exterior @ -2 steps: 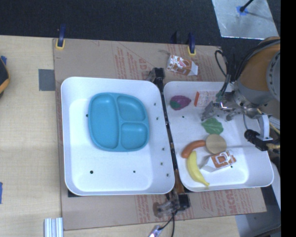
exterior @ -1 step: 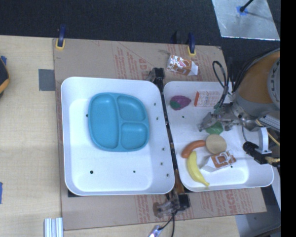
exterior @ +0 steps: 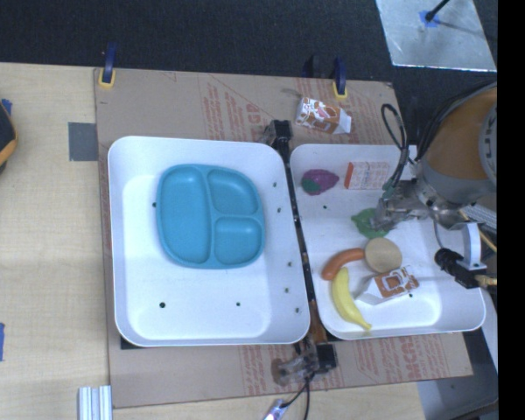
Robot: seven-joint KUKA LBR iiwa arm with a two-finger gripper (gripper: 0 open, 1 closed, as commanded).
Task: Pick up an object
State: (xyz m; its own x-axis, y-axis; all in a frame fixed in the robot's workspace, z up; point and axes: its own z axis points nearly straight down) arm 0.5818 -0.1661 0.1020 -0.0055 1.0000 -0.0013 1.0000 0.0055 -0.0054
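You've got the gripper (exterior: 390,208) down in the right bin (exterior: 459,318), at its middle-right, sitting right at the green object (exterior: 365,222). Arm reaches in from the right, orange band above the wrist visible at the edge.

Fingers: can't tell whether they're open or closed. The tips blur into the green object and the metal of the wrist from this angle. I see nothing clearly held between them, so I wouldn't count it as a grasp.

Candidate objects, all in the right bin:
- green object, touching or just beside the gripper tip
- purple object (exterior: 318,181), far-left part of the bin
- small orange-and-white carton (exterior: 364,175), just right of the purple one
- orange sausage-shaped piece (exterior: 341,262), touching the round tan piece (exterior: 383,255)
- banana (exterior: 346,302), near-left corner
- small printed packet (exterior: 392,283), just right of the banana

Left bin (exterior: 131,309) holds a blue divided plate (exterior: 211,215), well apart from the gripper.

Progress, my read: approach looks done, the tool is at pick height on the green object. Nothing is lifted, every item rests on the bin floor. Closing and lifting remain.
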